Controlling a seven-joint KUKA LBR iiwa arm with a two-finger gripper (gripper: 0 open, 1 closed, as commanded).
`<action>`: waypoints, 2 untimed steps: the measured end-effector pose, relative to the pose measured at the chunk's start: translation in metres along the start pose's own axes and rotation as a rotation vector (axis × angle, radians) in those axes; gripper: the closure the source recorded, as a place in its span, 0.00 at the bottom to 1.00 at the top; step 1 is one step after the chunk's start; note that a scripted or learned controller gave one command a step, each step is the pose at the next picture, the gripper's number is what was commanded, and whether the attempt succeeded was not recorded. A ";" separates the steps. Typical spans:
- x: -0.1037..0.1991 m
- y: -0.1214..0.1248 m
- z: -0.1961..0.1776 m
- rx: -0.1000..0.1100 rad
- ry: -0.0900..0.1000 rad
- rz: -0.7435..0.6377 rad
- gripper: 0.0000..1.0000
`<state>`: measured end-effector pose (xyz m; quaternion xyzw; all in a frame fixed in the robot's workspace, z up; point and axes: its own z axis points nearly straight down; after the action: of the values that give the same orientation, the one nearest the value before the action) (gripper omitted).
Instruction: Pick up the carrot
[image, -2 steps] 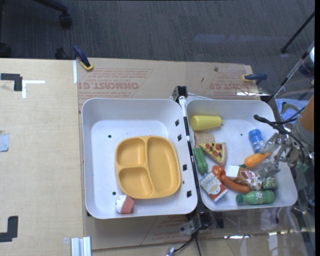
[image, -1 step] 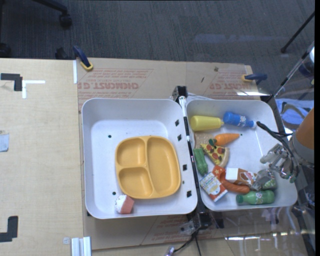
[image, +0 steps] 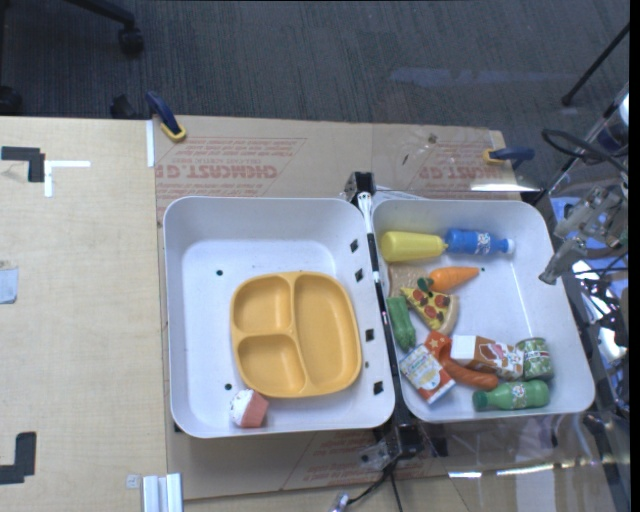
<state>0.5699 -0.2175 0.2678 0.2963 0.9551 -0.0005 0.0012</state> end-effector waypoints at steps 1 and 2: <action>-0.026 0.094 0.155 -0.004 -0.010 -0.052 0.00; 0.058 0.111 0.171 -0.004 -0.003 -0.136 0.00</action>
<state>0.5851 -0.0935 0.0963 0.2305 0.9731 0.0012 0.0031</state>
